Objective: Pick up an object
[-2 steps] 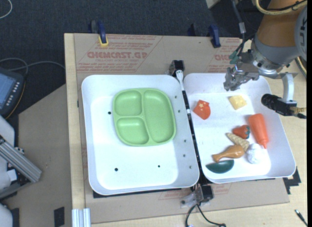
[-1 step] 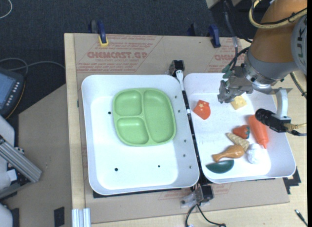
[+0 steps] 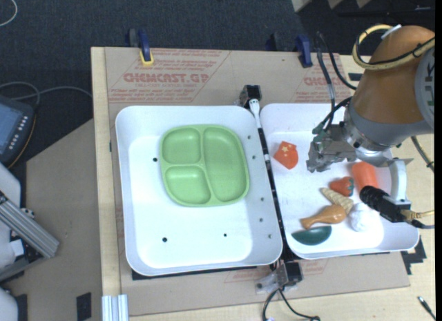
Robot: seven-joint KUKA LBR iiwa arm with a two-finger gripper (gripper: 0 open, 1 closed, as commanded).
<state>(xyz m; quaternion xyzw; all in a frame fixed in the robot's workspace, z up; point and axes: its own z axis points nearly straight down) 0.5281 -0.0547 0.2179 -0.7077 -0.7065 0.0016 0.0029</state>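
Hanging over the right bin (image 3: 295,123), the tool (image 3: 322,157) is among the toys, and from this slanted view I cannot tell whether it is apart or together; nothing shows clamped in it. The nearest candidate is the red block (image 3: 286,154), just beside the tool at nine o'clock, apart from the other toys and near the wall shared with the left bin (image 3: 141,230). From the tool's four to six o'clock lies a crowd: an orange piece (image 3: 364,173), a small reddish shell (image 3: 340,186), a tan drumstick (image 3: 330,214), a white lump (image 3: 359,221) and a dark green slice (image 3: 312,236). To pick well, I judge the block the better choice. It has free floor around it, so the tool can centre over it, come straight down, straddle two opposite faces and close without nudging neighbours. Going for the cluster risks pinching two things at once or pushing one away. The green plate (image 3: 205,164) in the left bin plays no part
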